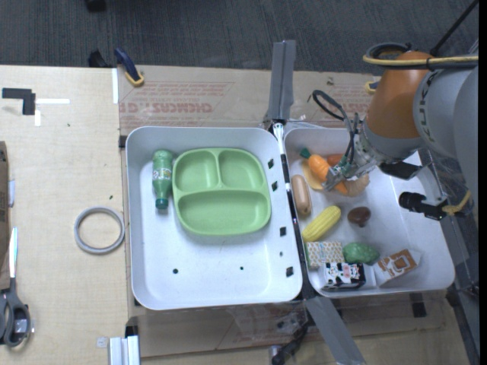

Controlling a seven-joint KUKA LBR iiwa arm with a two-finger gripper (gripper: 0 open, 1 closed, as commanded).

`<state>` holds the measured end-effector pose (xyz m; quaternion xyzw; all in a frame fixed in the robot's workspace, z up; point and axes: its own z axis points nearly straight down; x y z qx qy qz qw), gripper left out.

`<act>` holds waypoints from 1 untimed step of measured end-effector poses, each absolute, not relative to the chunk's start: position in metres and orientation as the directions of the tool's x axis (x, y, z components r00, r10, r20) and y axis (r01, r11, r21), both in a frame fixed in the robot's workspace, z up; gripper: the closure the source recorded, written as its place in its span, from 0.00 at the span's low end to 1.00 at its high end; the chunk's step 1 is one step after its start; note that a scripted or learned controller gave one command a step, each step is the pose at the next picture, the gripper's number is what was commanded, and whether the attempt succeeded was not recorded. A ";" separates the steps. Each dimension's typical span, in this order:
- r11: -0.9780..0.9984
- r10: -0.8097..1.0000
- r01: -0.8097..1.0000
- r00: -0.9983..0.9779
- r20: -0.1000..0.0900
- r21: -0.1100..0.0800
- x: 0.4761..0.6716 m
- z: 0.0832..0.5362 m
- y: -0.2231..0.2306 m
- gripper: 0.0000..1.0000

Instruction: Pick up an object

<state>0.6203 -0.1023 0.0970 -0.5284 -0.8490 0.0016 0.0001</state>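
Note:
My gripper (347, 170) hangs low over the back of the right bin (426, 238), under the arm's orange band. It sits right on top of an orange carrot (316, 166) and another orange piece (348, 187) just below it. How it stands against them is hidden by the wrist. In front of it lie a hot dog (301, 194), a yellow corn cob (322, 223) and a brown lump (359, 217). Along the bin's front are a green broccoli-like piece (361, 252), a patterned box (323, 251), a black-and-white carton (342, 274) and a brown-and-white carton (397, 263).
The left bin (213, 272) holds a green divided plate (222, 191) and a green bottle (161, 178) at its left. On the bench to the left lie a tape ring (99, 229) and scissors (14, 314). A grey divider bar (281, 82) stands between the bins.

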 end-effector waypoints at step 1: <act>0.298 0.955 0.954 -0.298 0.005 -0.020 0.656 0.184 -0.051 1.00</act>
